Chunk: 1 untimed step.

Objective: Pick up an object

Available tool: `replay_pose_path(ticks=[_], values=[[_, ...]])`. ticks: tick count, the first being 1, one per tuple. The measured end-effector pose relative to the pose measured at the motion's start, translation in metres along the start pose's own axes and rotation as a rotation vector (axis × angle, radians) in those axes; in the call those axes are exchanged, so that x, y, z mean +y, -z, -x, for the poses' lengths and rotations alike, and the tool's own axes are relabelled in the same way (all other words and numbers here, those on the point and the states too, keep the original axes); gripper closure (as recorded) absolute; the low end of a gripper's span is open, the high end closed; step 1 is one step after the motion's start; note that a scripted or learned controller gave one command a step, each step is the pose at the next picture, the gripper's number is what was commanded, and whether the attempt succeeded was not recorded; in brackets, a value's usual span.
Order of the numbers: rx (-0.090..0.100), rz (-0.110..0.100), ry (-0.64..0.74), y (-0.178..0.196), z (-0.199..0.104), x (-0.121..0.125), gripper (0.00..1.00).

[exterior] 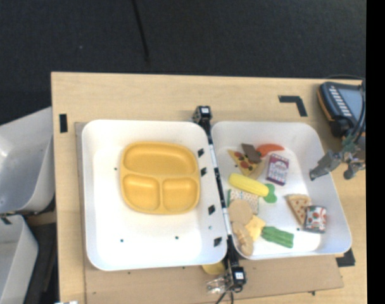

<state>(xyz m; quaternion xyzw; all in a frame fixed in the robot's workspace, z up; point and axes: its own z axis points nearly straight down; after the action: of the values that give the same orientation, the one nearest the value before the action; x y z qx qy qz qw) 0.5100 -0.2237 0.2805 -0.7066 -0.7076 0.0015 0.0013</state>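
The right bin (pixel 306 133) holds several toy foods: a yellow corn cob (pixel 248 185), a purple carton (pixel 278 168), a pizza slice (pixel 244 162), an orange-red piece (pixel 271 149), a toast wedge (pixel 298 206), a red-and-white box (pixel 316 218), a green pickle (pixel 278 237), a yellow cheese block (pixel 254 225) and tan bread pieces (pixel 240 211). My gripper (pixel 335 171) hangs over the bin's right rim, right of the purple carton and above the toast wedge. Its fingers are spread open with nothing between them.
The left bin (pixel 104 233) carries a yellow divided plate (pixel 159 177). A black and orange pendant (pixel 338 101) with its cable lies on the bench at the back right. Clips line the seam between the bins. White containers (pixel 18 163) stand off the bench's left side.
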Motion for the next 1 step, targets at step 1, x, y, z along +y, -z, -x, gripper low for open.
replay_pose_path(ticks=[1], values=[[0.001, 0.005, 0.007, 0.0438, -0.0616, -0.019, 0.0]])
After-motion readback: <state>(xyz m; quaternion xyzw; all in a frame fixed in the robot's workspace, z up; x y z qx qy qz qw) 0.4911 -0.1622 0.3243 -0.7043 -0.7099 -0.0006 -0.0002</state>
